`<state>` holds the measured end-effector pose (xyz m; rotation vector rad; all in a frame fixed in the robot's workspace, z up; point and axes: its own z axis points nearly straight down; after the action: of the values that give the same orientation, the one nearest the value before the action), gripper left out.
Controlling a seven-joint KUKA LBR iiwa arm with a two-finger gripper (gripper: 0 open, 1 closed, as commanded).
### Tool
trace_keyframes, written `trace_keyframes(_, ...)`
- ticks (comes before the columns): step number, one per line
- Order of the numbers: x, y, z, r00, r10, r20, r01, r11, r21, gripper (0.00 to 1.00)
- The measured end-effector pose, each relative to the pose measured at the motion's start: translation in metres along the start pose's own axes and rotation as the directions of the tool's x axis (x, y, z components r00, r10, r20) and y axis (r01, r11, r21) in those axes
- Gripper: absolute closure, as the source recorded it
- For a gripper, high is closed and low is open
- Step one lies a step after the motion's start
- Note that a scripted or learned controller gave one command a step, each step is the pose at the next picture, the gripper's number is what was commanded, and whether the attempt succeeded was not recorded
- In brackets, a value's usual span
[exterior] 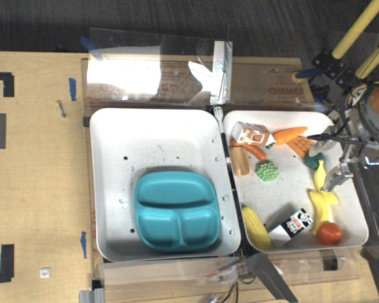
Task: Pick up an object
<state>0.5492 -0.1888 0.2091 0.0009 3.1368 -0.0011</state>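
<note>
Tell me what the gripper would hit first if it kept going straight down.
Probably the yellow plastic banana lying just under the gripper in the right white bin; depth is hard to judge from above.

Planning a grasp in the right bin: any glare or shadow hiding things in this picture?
Camera view: strong glare on the clear sheet behind the left bin; soft shadow beside the teal tray; the right bin is evenly lit, toys distinct; the gripper looks slightly soft.
</note>
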Motion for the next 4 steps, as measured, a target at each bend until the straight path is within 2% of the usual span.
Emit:
trace_keyframes(1,-0.008,-0.015,0.113,0.985,-0.17,0.004,0.17,0.985,0.002,0.0)
trace_keyframes(2,-0.108,0.0,0.12,0.998,-0.029,-0.052,0.029,1.0,-0.004,0.0)
trace_keyframes(3,-0.11,0.051,0.119,0.992,0.122,-0.038,-0.122,0.993,0.012,0.0)
trace_keyframes(4,-0.095,0.088,0.119,0.986,0.167,-0.002,-0.167,0.986,0.007,0.0)
